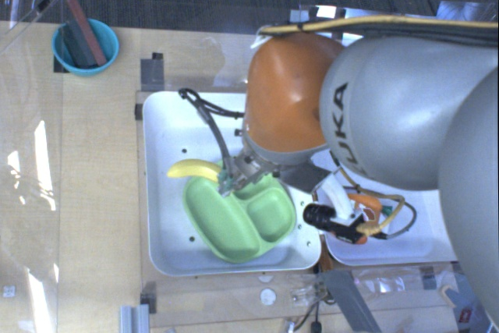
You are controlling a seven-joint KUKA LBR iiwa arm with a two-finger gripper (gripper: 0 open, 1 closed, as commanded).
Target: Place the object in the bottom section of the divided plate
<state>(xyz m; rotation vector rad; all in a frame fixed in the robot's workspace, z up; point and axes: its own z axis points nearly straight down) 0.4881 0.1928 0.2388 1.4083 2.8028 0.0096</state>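
Green divided plate and banana lie in left bin; claw grip state unclear

Single fixed camera, mounted above the bench, looking down at a slant. Left bin sits mid-frame, fairly close; right bin largely masked by the arm, which enters from the right. Dark floor probably fills the top strip.

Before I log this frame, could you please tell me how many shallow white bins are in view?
2. One shallow white bin sits left of centre, holding the green divided plate and a yellow banana. The other white bin lies to its right, mostly hidden under the grey arm.
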